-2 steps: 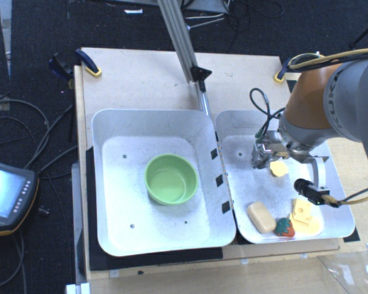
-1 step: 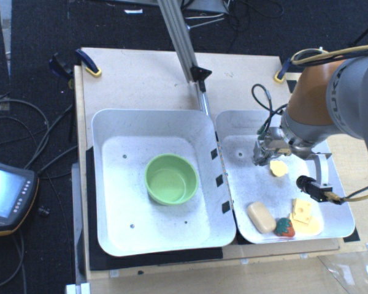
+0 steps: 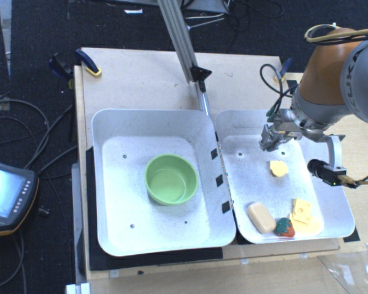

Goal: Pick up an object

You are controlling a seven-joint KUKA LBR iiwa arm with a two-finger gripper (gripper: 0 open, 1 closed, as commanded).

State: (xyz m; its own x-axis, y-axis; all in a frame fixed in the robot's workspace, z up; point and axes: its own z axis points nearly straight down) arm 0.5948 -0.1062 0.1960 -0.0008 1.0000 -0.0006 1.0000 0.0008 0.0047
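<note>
The pale wooden bench [image 3: 141,84] is sitting on a dark floor strewn with cables, and two shallow white bins are lying side by side on it. The left bin [image 3: 110,164] is holding a green bowl [image 3: 171,179]. I am working over the right bin [image 3: 245,133], where my gripper [image 3: 271,141] is hanging above the back half, with nothing visible between its tips (whether it is spread or closed I cannot tell from this slant).

The nearest candidate is a small yellow lump [image 3: 279,168], lying on the bin floor just in front of my gripper and apart from it. Further forward, a tan oblong piece [image 3: 261,217], a red and green strawberry toy [image 3: 285,227] and a yellow cheese wedge [image 3: 304,215] are crowding the front corner, the last two touching.

I am judging the lump the best pick, since it is lying alone. To do this well, I should be centring squarely above it and descending straight, so it is not nudged aside.
</note>
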